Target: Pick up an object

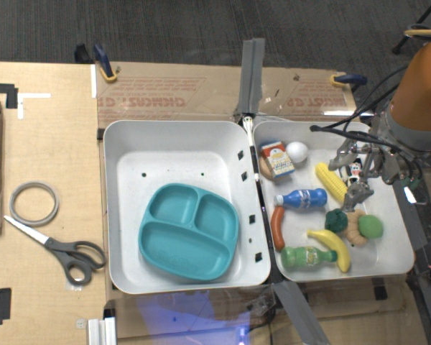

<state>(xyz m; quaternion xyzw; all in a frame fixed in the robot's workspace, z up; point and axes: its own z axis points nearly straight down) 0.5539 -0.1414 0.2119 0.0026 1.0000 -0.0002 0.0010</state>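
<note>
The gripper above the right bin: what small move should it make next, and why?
Probably a short descent toward the corn cob. The gripper hangs over the right bin just right of the cob, above the dark green toy, and nothing is seen between its jaws, so lowering there seems the nearest chance to grasp.

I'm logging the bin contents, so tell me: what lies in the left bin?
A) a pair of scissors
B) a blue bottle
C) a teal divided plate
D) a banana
C: the teal divided plate lies alone on the floor of the left bin.
</note>
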